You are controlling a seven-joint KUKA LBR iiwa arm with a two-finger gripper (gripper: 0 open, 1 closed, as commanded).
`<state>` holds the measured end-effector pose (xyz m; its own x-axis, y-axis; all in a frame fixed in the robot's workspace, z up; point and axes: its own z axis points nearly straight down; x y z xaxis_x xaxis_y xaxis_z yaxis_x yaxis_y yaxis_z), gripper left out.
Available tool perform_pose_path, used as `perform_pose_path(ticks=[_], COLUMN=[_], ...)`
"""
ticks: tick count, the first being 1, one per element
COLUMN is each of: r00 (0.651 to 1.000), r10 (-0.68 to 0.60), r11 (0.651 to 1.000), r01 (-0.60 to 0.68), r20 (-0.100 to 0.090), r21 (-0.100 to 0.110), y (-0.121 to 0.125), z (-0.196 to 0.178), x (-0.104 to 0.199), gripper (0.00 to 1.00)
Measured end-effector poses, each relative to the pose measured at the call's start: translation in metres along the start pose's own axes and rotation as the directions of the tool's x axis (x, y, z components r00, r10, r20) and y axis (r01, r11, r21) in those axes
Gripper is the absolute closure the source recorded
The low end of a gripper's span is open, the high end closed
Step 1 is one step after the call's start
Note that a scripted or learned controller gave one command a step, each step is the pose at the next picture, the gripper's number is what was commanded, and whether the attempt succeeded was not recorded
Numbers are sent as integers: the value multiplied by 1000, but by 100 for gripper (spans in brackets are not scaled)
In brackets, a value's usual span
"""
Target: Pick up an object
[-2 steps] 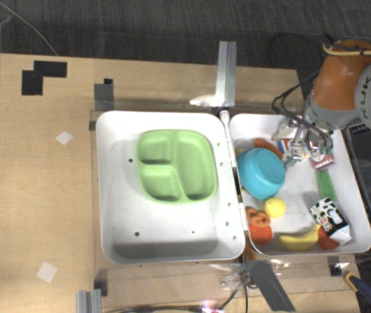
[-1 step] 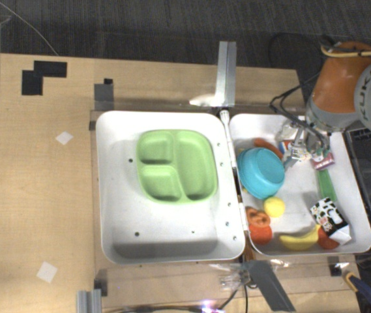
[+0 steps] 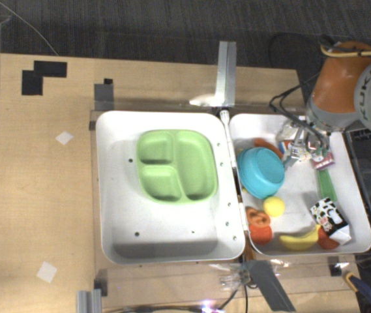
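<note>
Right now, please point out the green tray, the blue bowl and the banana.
green tray [image 3: 175, 165], camera view, on the ridge between its compartments.
blue bowl [image 3: 261, 171], camera view, on its side wall.
banana [image 3: 299, 240], camera view, on the middle of its peel.

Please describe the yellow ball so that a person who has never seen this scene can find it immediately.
Look at the right bin, the one crowded with small things. The yellow ball lies near that bin's left wall, just below the blue bowl and above an orange toy. It is the only small round yellow thing; the banana is yellow too, but long and curved.
</note>
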<state>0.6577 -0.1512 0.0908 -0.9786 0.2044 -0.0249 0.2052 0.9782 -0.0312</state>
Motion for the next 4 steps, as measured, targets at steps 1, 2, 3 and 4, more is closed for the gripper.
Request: perform_pose_path(ticks=[1, 2, 3, 4], r00=[1000, 993, 965, 901], r10=[20, 119, 263, 434], r11=[1000, 993, 965, 900], r01=[-20, -119, -263, -435], r20=[0, -1, -18, -24], r21=[0, 9, -23, -23], y=[0, -1, -12, 37], z=[0, 0, 0, -1], x=[0, 0, 75, 71], gripper=[0, 0, 0, 0])
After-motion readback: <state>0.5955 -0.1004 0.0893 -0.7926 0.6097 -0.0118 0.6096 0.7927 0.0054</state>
